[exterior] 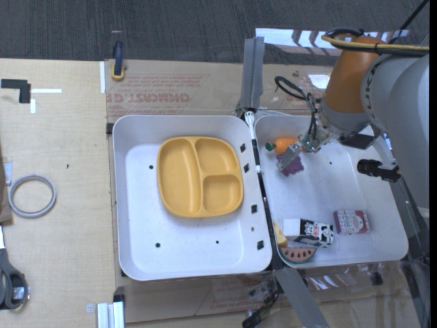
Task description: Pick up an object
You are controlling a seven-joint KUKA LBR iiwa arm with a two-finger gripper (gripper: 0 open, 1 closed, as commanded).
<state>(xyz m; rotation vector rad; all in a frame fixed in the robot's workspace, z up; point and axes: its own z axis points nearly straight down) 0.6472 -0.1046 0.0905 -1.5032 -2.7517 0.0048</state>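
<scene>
My gripper [307, 144] is low over the back left of the right bin [355, 190], under the arm's orange band. Just off its tip on the left lies a small orange toy with a green end [280, 144]. A purple bunch-like toy [292, 164] sits right below and left of the tip, touching or nearly touching it. I cannot tell from here whether it is gripped. Along the bin's front lie a pink packet [351, 221], a black and white box [315, 231] and a watermelon slice [298, 254].
The left bin [136, 203] holds a yellow divided plate [200, 176]. A hinged divider [256, 176] runs between the bins. A grey tape ring [29, 195] and scissors [10, 285] lie on the bench at the left. Cables [293, 87] hang behind the right bin.
</scene>
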